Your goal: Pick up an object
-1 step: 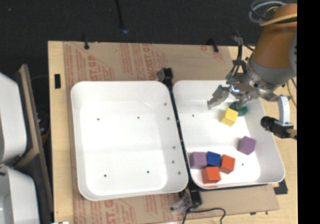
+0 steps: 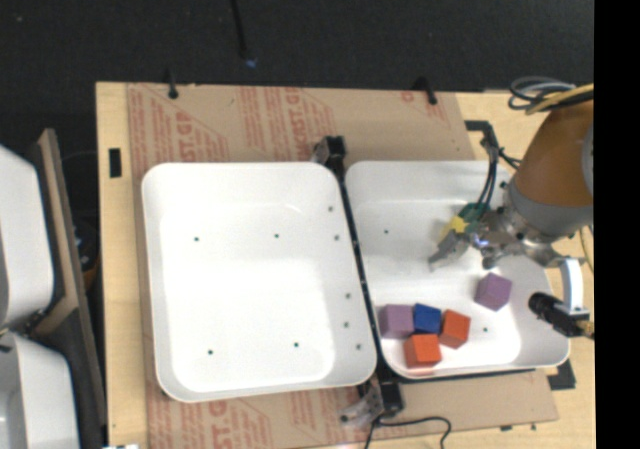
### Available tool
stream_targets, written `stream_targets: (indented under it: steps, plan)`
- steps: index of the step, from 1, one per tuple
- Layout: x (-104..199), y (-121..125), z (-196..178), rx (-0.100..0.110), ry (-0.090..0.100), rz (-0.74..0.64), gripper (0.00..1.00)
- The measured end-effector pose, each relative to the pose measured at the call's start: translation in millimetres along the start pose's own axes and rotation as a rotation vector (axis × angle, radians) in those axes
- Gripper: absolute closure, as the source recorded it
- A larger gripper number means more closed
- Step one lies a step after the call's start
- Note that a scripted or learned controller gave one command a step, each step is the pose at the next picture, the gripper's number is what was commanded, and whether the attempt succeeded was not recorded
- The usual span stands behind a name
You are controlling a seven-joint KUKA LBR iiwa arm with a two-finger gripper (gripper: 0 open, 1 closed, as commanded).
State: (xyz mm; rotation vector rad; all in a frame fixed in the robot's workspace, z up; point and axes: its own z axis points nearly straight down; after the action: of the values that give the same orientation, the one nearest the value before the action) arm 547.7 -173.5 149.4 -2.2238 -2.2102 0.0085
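left bin (image 2: 180, 237) open throughout, right bin's (image 2: 400, 192) near edge crowded by blocks (image 2: 425, 329), far half free

Five small blocks (image 2: 427, 330) lie in the right bin's (image 2: 400, 199) near corner

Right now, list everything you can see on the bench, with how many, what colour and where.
Shallow white plastic bins: two, white, side by side on the bench; left bin, right bin.
Small purple cubes: two, purple, right bin; one in the front cluster, one apart, further right.
Small blue cube: one, blue, in the front cluster, between the purple and an orange cube.
Small orange cubes: two, orange, front of right bin; one right of the blue, one nearest the front wall.
Brown cardboard sheet: one, brown with red print, under both bins.
Robot arm: one, orange band, over the right bin; jaws above the bin floor.
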Motion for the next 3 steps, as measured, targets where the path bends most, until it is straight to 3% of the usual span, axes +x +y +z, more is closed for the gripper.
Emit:
stream_targets:
  steps: [1,2,3]
  plan:
    - [-20.5,51.1,50.6,-0.007,-0.001,-0.006,0.0]
    - [-20.9,51.5,37.3,-0.011,-0.001,-0.005,1.0]
    - [-20.8,51.3,37.7,-0.01,-0.001,-0.005,0.0]
